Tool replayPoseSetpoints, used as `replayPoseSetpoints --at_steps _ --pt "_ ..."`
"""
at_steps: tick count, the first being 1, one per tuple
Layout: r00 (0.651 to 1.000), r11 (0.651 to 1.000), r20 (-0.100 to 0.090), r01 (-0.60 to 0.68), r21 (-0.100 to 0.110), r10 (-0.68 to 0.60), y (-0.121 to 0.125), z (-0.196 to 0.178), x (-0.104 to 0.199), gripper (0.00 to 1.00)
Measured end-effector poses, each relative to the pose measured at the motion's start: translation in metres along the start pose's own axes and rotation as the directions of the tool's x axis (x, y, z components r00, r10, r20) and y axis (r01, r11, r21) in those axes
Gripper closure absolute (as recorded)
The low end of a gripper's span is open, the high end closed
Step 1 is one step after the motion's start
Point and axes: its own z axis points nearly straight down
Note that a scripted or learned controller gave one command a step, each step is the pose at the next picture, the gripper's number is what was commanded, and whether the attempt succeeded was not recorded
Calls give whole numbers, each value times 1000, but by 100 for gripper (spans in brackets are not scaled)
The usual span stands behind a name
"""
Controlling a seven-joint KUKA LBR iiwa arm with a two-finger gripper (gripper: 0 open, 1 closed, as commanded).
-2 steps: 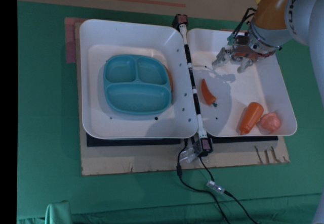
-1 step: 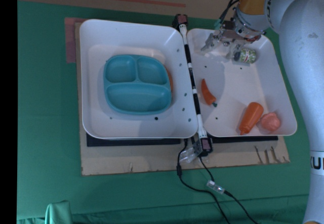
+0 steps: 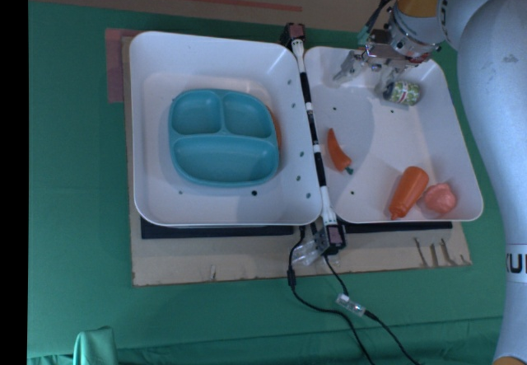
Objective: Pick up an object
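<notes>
Your gripper (image 3: 372,61) sits over the far end of the right bin (image 3: 461,149), near its far rim. One of its fingers (image 3: 344,70) points down and to the left toward the bin floor; whether the fingers are spread or closed, you cannot tell from this angle, and nothing is seen between them.

The closest object to it is a small green-patterned jar (image 3: 401,92), lying on its side just beside the gripper, to its right and slightly nearer. It rests on the bin floor, apart from the finger tips.

Further contents of the right bin: an orange carrot-like piece (image 3: 338,150) with a dark tip lies near the divider rail (image 3: 312,128), around mid-bin. An orange bottle (image 3: 408,191) lies tilted at the near right, and a pink rounded object (image 3: 440,198) sits just beside it, to its right, close to the near rim.

The left bin (image 3: 156,58) holds a teal sectioned plate (image 3: 222,138), flat and centred. Both bins stand on cardboard on your green table (image 3: 74,190)
</notes>
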Motion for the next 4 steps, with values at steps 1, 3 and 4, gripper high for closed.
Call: replayPoseSetpoints --at_steps 1,3,4 --pt "1000 1000 11 -3 -2 3 0 1 6 0" --pt "1000 1000 6 -1 -6 1 -1 1 -4 0" --pt "1000 1000 3 -2 -9 2 0 -13 -3 100"
